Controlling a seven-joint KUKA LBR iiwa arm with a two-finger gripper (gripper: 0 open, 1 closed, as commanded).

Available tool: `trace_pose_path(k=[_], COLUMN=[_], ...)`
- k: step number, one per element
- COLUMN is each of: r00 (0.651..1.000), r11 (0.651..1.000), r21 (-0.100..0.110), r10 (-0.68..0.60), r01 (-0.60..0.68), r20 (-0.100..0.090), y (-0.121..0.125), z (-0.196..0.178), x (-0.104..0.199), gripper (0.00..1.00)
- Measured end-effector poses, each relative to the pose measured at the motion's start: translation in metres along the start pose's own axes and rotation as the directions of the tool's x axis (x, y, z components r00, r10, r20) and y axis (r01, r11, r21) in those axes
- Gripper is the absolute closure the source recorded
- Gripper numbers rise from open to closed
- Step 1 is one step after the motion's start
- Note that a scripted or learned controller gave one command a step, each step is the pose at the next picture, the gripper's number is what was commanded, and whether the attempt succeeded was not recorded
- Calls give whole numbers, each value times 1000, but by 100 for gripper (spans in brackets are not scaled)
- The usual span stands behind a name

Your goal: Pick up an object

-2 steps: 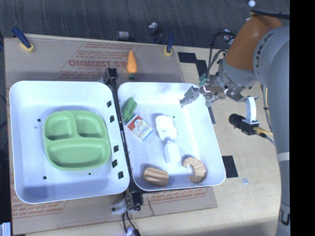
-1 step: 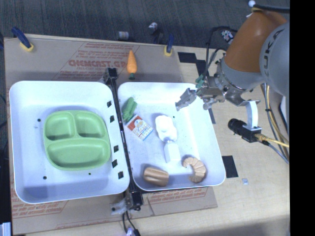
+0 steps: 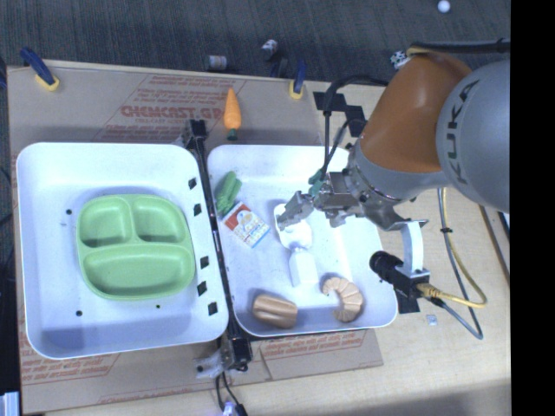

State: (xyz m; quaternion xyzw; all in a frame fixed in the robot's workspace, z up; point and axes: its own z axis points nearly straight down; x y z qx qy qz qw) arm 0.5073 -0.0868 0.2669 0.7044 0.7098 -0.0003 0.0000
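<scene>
The gripper [image 3: 295, 213] hangs low over the middle of the right bin [image 3: 260, 159], directly above a white scoop [image 3: 299, 251] whose bowl end lies just under the fingertips and whose handle runs toward the near side. Whether the gripper is released or clenched cannot be told from this slant; nothing is visibly caught between its parts.

The scoop looks like the thing within reach. It seems to be thin moulded plastic: light, stiff and probably slick, and white on white, so its edges are hard to read. The narrow handle would likely be the safer place to take hold, across its width, since the rounded bowl could squirt out of a pinch.

Other candidates lie in the same bin. A small printed packet [image 3: 246, 225] sits left of the scoop, flat against the floor and probably awkward to get under. A green pod [image 3: 227, 191] lies at the far left by the bin wall, slim and light. Two bread-like toys rest along the near edge: a brown roll [image 3: 274, 309] and a curled croissant [image 3: 344, 297], both chunky and easy to span, probably hard plastic and light.

The left bin [image 3: 52, 319] holds a green divided plate [image 3: 134, 248]. An orange carrot [image 3: 231, 109] lies on the worktop [image 3: 434, 362] beyond the bins.
</scene>
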Motion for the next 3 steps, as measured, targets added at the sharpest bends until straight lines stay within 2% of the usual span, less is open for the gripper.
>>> trace_pose_path(k=[1, 2, 3], r00=[1000, 1000, 1000], r11=[1000, 1000, 1000], r21=[0, 1, 0], r10=[1, 3, 0], r01=[-1, -3, 0], r20=[1, 1, 0], y=[0, 46, -28], z=[0, 12, 6], x=[-1, -41, 11], gripper=[0, 0, 0])
